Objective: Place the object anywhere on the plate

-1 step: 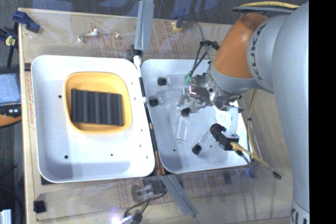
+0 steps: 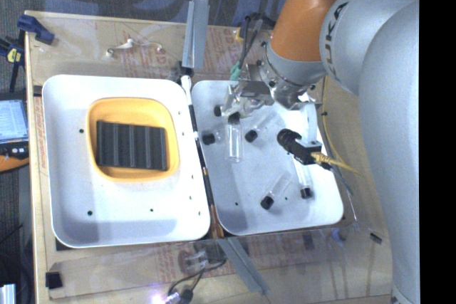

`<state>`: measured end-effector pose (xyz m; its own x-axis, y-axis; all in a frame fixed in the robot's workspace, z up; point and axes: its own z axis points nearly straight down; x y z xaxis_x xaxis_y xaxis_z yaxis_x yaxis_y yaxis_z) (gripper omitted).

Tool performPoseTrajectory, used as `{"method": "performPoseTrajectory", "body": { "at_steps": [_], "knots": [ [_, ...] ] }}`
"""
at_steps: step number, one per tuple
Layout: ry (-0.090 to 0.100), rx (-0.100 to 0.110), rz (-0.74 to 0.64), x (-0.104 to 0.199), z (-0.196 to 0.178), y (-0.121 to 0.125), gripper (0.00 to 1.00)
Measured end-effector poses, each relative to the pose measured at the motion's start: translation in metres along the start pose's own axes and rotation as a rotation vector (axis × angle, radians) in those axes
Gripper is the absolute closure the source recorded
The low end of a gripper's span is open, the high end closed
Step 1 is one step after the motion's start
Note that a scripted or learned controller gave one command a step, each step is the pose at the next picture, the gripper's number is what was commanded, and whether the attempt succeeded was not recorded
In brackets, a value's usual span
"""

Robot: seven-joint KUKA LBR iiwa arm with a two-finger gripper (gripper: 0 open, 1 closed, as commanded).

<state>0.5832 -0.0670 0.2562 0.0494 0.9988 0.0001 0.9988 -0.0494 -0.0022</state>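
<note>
A yellow plate (image 2: 130, 107) lies in the left white bin (image 2: 64, 196), and a dark ridged block (image 2: 132, 146) covers its middle. Several clear tubes with black caps lie in the right bin (image 2: 242, 213): one (image 2: 234, 143) just below my gripper, one (image 2: 276, 192) near the front, another (image 2: 305, 189) to its right. My gripper (image 2: 237, 105) hangs low over the back left part of the right bin, right above the first tube's upper end. Whether anything sits in it is hidden by the wrist.
Loose black caps (image 2: 208, 138) lie near the right bin's left wall. A grey metal bar (image 2: 194, 32) stands behind the gap between the bins. The big grey arm covers the right bin's back right corner.
</note>
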Motion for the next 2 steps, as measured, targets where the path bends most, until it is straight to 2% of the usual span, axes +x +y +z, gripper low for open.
{"method": "performPoseTrajectory", "body": {
  "at_steps": [1,2],
  "knots": [
    [0.001,0.004,-0.104,0.036,0.039,0.012,1.00],
    [0.001,0.004,-0.214,0.077,0.040,0.014,1.00]
  ]
}}
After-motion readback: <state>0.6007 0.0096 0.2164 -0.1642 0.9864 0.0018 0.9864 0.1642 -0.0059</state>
